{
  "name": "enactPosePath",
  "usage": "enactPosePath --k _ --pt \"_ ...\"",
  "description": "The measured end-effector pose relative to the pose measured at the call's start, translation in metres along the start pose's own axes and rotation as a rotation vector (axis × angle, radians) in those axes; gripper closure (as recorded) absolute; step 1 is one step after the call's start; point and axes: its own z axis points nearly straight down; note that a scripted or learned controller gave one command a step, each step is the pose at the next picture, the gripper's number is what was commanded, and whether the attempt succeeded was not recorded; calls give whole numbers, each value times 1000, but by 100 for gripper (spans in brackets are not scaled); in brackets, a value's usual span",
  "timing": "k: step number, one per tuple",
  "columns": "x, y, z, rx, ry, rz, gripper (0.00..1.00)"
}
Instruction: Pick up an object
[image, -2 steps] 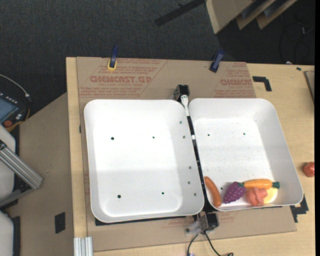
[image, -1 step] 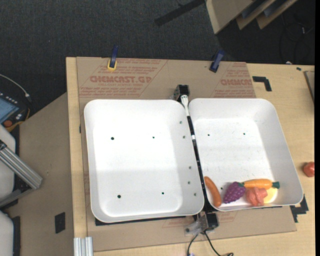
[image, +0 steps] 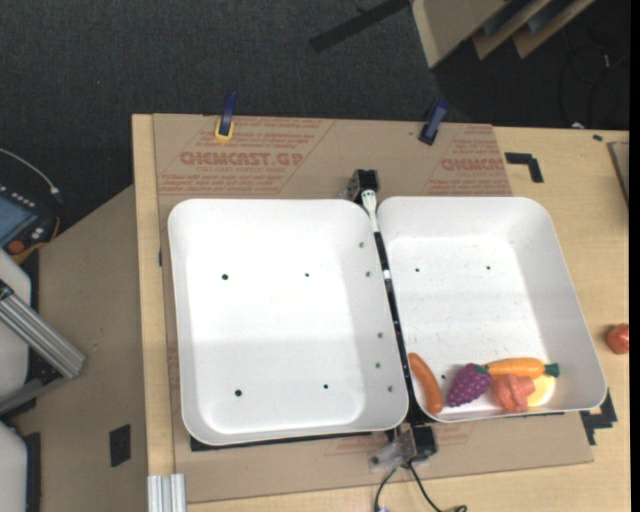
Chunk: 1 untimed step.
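Observation:
Several toy foods lie along the near edge of the right bin (image: 500, 250). An orange sausage-shaped piece (image: 425, 383) rests against the bin's left wall. Right of it sits a purple bunch of grapes (image: 467, 384). An orange carrot with a green top (image: 520, 367) lies over a red piece (image: 510, 393) and a pale yellow piece (image: 541, 392).
The left bin (image: 280, 310) stands beside the right one on a cardboard-covered bench (image: 300, 150). A small red-orange object (image: 618, 339) lies on the bench right of the right bin. Blue clamps (image: 227, 115) (image: 434, 121) hold the cardboard's far edge.

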Motion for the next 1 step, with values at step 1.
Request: enactPosePath --k 1 --pt "0 0 0 0 0 0 100"
